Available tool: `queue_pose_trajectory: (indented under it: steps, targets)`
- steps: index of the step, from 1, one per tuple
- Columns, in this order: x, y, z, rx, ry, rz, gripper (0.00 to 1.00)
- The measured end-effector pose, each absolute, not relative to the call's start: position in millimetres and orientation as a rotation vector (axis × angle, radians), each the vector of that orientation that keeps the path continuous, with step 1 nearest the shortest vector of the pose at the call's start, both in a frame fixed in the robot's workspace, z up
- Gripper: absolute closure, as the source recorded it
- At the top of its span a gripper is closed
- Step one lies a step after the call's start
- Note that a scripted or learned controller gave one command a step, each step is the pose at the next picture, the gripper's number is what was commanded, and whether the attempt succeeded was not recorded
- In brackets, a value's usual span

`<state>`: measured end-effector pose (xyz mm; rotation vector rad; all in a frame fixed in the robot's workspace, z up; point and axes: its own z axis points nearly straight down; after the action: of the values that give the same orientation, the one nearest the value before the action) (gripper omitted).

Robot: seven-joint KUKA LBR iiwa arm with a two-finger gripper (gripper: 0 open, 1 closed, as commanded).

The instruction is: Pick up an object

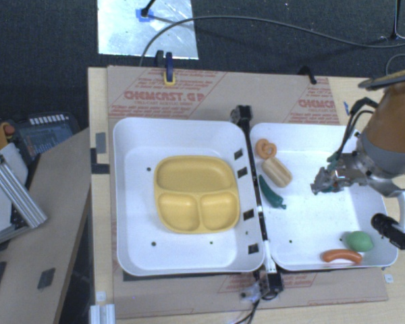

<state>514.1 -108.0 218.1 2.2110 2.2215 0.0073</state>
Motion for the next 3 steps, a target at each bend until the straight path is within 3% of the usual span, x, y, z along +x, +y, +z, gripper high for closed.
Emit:
queue_pose_trajectory:
  steps: [1, 3]
  targets:
    - [515.3, -108.2, 233.7, 2.214, 2.224, 0.003, 1.0]
    - [526.2, 5.5, 219.1, 2.211, 2.233, 0.004, 1.0]
